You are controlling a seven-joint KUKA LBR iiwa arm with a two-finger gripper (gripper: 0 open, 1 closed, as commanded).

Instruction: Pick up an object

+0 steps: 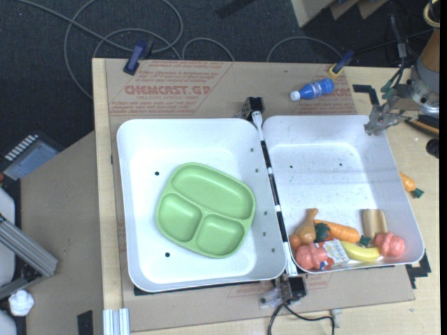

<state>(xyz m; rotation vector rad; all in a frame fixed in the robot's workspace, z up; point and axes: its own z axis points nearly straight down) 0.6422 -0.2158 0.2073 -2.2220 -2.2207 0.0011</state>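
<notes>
While poised over the far right corner of the right bin (328,139), well apart from anything worth picking.

Pose: gripper (381,120) hung below the wrist, reaching in from the right edge of the view, close above the bin rim. Released or clenched: cannot tell, too small and dark. Nothing seen in its grasp.

Targets: heaped in the near right corner of the same bin. Carrot (340,230) lying across the middle of the heap, banana (362,252) just in front of it, tan cylinder (374,222) upright behind, pink toy (390,243) at the right end, drumstick (307,222) and red toy (311,256) at the left end. Most touching or overlapping.

Judged best approach:
- Travel toward the near wall before descending; no gain in dropping at the present spot, bare floor only.
- Aim for the carrot: long, narrow, lying on top, easy to straddle across its short axis.
- Avoid the pieces pressed against the bin wall; little room there.
- Descend straight, close gently, lift slowly, then check for an actual hold.

Risk: neighbours nudged or dragged along.
</notes>
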